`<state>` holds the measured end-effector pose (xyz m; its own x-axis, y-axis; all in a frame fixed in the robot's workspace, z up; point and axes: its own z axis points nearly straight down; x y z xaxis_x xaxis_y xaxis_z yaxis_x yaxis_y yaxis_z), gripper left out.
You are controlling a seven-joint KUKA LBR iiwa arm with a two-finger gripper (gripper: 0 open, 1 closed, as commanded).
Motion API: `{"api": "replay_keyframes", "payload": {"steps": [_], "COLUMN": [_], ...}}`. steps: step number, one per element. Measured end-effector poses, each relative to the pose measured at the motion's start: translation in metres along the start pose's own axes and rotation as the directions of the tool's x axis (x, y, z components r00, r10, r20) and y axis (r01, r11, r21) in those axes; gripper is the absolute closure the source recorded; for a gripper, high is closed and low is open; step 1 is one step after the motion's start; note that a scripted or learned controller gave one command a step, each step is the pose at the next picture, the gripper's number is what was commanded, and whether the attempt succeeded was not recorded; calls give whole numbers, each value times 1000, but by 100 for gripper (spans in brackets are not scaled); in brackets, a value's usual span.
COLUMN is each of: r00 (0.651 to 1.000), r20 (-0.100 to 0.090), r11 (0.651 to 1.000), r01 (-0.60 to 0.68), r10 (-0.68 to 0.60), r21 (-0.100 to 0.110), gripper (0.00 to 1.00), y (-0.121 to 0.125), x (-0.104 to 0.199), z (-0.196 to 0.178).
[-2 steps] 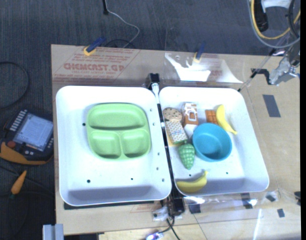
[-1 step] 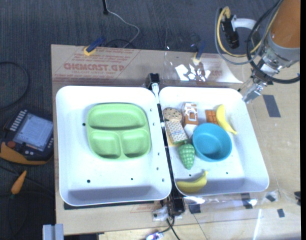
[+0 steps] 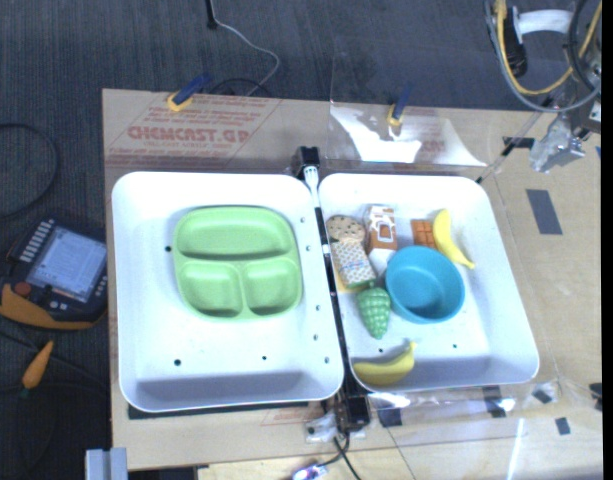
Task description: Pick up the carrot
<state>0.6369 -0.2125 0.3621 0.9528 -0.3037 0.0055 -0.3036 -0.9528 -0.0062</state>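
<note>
left bin: green tray (image 3: 236, 261) | right bin: blue bowl (image 3: 425, 284), bananas (image 3: 384, 365) (image 3: 448, 238)

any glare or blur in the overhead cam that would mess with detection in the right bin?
Camera view: lighting is even and soft, with faint shadows under the blue bowl and the bananas. The right bin rim is bright white but not blown out. Glare sits on the clear plastic sheet behind the bins. Focus is mildly soft overall; small food items beside the bowl blur together. The gripper is at the upper right.

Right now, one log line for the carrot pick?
gripper: outside bins, upper right | carrot: right bin, between box and banana, untouched | left bin: green plate
</note>
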Motion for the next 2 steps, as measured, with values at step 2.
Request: {"api": "replay_keyframes", "payload": {"steps": [2], "r00": [994], "r20": [-4], "r11": [994], "r01": [105], "r10": [-105], "r21": [2], "gripper": [100], "y": [-21], "x": [28], "z": [-56]}}
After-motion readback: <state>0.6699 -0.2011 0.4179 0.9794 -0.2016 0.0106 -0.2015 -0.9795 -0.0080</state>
